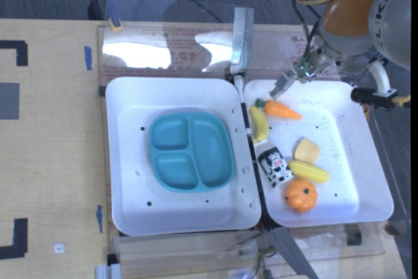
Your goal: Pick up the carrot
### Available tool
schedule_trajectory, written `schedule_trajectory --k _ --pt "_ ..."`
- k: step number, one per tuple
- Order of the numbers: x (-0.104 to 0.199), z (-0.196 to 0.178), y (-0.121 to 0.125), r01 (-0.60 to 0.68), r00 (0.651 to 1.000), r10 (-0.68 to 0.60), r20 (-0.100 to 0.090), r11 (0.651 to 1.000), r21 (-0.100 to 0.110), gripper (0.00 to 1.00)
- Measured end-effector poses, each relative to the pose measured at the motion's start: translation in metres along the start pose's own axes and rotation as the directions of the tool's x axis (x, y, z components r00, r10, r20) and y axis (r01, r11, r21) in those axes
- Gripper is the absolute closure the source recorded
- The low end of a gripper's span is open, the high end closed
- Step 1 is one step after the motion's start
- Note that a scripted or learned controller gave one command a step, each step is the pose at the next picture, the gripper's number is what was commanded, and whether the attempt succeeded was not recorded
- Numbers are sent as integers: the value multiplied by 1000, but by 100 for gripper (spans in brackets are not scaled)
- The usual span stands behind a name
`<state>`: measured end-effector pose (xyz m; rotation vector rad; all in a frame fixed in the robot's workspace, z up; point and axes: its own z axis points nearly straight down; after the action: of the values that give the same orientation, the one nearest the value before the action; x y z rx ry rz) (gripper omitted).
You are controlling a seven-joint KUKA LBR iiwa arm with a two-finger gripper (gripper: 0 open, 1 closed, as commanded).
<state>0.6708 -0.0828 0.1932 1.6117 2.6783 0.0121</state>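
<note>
Just below gripper [285, 83] fingertip, carrot [283, 110]; right bin [366, 160], apart.

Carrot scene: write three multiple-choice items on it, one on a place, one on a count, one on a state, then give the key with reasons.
1. Where does the carrot lie?
A. In the right bin, near its far left corner
B. On the blue tray
C. On the bench outside both bins

2. How many compartments does the blue tray have?
A. Two
B. Three
C. Five

3. What is the carrot's state?
A. Held in the air by the gripper
B. Lying on the bin floor, with the gripper just above and behind it
C. Stood upright against the pumpkin

Key: 1 A, the carrot rests beside the banana in the right bin. 2 B, two small wells and one long one show. 3 B, the carrot lies flat, below the gripper's tip.
</note>
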Motion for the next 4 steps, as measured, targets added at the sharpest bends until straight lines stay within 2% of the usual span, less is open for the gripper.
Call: schedule_trajectory --k 1,2,3,4 --pt "5 104 -56 -31 1000 31 -5 999 9 0" --pt "-23 50 -14 -77 997 77 -2 997 6 0" --pt "-49 107 -36 111 994 -111 -24 993 26 0" --pt "-51 95 -33 113 994 -113 -10 994 16 100"
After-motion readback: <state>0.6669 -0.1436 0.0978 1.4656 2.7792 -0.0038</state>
